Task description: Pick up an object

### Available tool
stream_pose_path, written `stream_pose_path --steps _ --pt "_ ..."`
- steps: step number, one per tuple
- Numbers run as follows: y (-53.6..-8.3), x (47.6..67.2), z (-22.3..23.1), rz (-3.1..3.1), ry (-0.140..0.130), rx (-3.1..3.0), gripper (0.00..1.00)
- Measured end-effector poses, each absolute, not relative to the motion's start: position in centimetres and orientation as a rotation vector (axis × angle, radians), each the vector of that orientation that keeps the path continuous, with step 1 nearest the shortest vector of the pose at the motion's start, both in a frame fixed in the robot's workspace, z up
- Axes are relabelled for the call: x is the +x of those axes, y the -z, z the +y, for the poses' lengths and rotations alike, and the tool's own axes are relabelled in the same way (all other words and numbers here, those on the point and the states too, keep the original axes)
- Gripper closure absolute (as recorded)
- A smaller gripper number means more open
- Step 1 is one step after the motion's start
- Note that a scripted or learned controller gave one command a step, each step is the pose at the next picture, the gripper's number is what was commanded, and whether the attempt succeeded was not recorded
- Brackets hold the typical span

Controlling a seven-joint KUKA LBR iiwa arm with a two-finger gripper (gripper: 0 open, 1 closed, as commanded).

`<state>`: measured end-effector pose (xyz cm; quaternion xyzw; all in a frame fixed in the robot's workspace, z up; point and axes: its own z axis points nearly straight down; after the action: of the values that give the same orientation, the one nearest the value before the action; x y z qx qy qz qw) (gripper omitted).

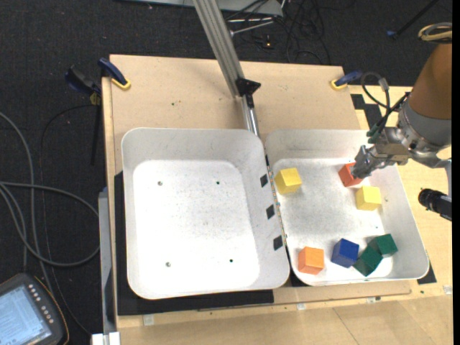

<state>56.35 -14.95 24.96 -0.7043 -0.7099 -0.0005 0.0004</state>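
The red block (349, 175) lies in the right bin (316, 146), near its far right corner, and the gripper (363, 165) is right down on it, covering the block's right side. Whether the claw is apart or clamped cannot be told from this angle; nothing shows the block between its tips.

To do this well, the claw should straddle the block squarely across two flat faces, low enough to catch it below mid-height, then close before any lift. A yellow block (369, 197) sits just beside, toward the near edge, so the descent should stay clear of it. Lift straight up, slowly, since the bin's right wall is near.
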Motion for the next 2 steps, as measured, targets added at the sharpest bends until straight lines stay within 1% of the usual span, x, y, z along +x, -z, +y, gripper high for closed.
stream_pose_path --steps 1,2 --pt "-24.8 58.5 -10.1 -2.231 0.003 -2.213 1.0" --pt "-25.5 60.0 -4.8 -2.232 0.005 -2.213 1.0"
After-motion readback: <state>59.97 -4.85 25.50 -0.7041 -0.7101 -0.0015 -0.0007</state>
